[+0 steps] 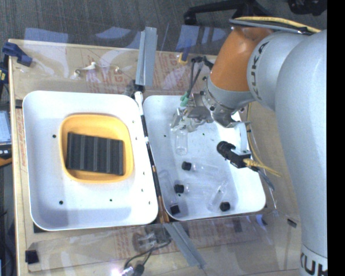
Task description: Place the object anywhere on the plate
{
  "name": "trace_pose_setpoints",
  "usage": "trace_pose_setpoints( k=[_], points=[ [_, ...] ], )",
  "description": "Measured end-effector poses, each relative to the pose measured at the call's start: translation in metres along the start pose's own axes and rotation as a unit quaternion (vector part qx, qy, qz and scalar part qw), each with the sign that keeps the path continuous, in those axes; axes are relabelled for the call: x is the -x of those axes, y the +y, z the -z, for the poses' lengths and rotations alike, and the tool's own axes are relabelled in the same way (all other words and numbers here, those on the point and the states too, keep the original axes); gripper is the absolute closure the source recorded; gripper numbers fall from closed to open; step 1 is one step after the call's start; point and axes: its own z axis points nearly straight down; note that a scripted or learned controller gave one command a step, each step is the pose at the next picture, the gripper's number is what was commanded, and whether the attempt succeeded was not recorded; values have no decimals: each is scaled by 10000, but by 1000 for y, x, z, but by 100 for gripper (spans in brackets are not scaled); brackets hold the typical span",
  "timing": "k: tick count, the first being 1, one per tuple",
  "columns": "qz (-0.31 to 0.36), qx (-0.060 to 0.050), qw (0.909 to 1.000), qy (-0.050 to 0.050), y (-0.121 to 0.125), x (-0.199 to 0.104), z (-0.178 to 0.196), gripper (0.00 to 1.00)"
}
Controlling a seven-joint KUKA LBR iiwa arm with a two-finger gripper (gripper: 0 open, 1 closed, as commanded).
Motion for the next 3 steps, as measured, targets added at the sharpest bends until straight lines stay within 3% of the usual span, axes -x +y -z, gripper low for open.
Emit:
trace_pose_setpoints(
  k=[1, 2, 3],
  points=[
    [741, -4, 9972, -3, 5, -75, -2, 100],
    [739, -3, 9973, -5, 5, -74, -2, 0],
    [855, 9, 9963, -6, -32, -88, 20, 0]
  ],
)
